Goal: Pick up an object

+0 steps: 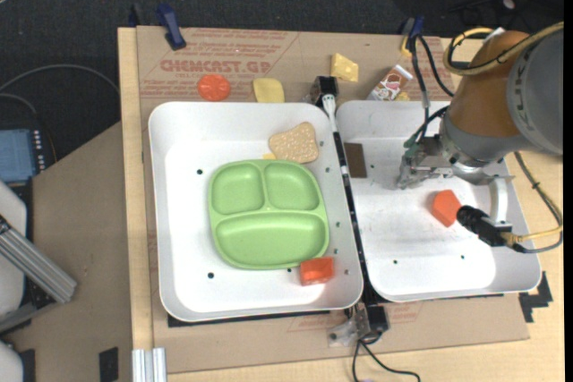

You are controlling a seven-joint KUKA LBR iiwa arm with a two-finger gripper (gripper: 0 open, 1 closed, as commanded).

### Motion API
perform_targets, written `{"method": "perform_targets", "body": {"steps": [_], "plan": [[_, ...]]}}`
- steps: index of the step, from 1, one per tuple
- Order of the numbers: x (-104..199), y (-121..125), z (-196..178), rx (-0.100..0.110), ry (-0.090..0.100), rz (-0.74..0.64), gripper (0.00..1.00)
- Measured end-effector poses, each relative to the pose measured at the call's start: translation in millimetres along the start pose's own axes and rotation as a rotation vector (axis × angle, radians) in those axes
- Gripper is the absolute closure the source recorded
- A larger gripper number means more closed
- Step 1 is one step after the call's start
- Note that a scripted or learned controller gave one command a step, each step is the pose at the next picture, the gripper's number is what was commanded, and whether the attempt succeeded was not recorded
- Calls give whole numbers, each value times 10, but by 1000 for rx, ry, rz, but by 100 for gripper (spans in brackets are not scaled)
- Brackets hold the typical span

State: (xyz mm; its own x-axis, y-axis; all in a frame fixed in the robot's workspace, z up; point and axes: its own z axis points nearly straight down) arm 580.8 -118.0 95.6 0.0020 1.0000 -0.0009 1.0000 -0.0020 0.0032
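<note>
Arm: the grey arm with its orange band is reaching in from the right and hanging over the right bin (394,277).
Fingers: the fingers (410,172) are pointing down just above the right bin's floor, near its middle; whether they are released or clenched cannot be told, and nothing is showing between them.
Orange block: the orange block (445,207) is lying on the right bin's floor, near the fingers but apart from them.
Left bin: the left bin (175,219) is holding a green divided plate (267,215), a tan slice of bread (295,142) touching the plate's far edge, and a second orange block (316,270) at its near corner.
Tabletop: small items are sitting behind the bins on the tabletop (143,103), among them an orange round piece (214,87) and two yellow pieces (268,90).
</note>
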Motion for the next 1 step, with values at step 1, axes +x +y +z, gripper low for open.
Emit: {"method": "perform_targets", "body": {"steps": [1], "plan": [[-673,66,-1028,-9,-7,3,100]]}}
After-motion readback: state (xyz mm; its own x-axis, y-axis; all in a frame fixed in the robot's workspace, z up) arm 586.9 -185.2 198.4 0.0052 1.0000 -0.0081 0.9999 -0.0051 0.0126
